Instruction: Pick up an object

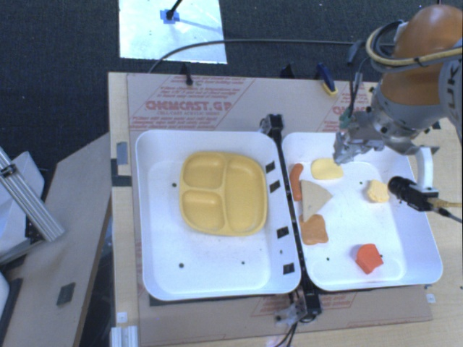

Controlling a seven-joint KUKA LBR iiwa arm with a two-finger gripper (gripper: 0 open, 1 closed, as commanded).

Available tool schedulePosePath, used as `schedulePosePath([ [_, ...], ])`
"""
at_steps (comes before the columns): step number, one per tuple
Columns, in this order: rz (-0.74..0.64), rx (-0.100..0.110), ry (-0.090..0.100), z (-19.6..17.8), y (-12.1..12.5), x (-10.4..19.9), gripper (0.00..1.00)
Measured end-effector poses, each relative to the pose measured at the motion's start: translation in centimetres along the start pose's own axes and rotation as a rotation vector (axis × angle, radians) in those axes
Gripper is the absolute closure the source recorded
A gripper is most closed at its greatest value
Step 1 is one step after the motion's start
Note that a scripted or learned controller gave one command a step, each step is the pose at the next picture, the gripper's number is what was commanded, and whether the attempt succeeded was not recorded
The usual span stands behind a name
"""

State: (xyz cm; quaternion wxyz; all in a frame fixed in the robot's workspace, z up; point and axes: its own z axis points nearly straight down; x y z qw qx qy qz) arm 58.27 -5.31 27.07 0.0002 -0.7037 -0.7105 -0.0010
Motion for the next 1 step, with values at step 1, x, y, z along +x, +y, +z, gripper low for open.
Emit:
schedulePosePath([
  [1, 0.0, 0.002, 0.001, 1.75, -1.08, 4.81, 1.0],
])
